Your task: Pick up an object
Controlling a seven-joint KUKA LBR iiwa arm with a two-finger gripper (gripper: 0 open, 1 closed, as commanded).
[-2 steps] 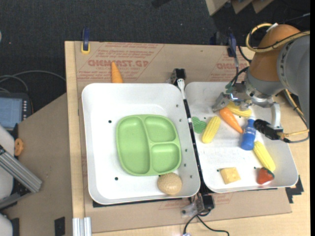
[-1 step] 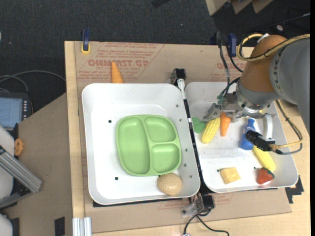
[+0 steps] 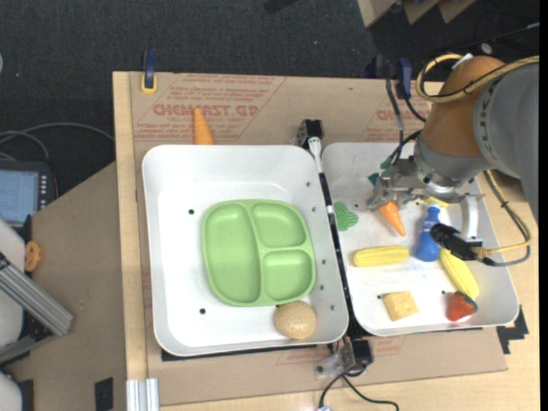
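Currently: hand low in right bin, over orange carrot; grip state cannot be told. Nearby: corn cob, blue bottle, banana.

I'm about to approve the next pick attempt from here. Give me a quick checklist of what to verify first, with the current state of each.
1. Gripper is over the right bin, where the items lie: ok.
2. A target is close: the toy carrot lies right by the gripper: ok.
3. Finger state, open or shut: cannot tell; the wrist covers them.
4. Carrot already held: cannot tell.
5. Room around the target: the corn cob lies apart below it, but the blue bottle is close on the right: not ok.
6. Left bin items out of the way: green divided plate and the round tan potato-like item sit across the divider: ok.
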